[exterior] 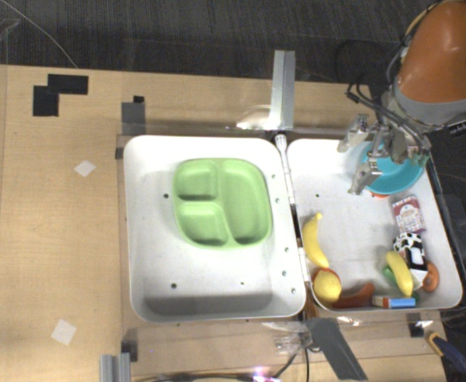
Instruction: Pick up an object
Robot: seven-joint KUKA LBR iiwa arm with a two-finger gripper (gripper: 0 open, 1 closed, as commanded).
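Note:
My gripper (381, 170) hangs in the far right corner of the right bin (336, 205), right over a blue dish (398, 180). Its fingers look spread, so it is open; one fingertip (358, 184) points down at the bin floor just left of the dish. The dish lies under and beside the gripper and is partly hidden by it. Nothing shows clamped between the fingers. Other pickable things in this bin are a banana (315, 241), a yellow-red fruit (326, 283) and a red-and-white packet (405, 212).
Along the right bin's near edge lie a red sausage (357, 295), a blue-and-orange marker (393, 302), a second yellow fruit (398, 270) and a black-and-white toy (411, 247). The left bin (149, 237) holds a green divided plate (221, 201). A metal post (283, 86) stands behind the bins.

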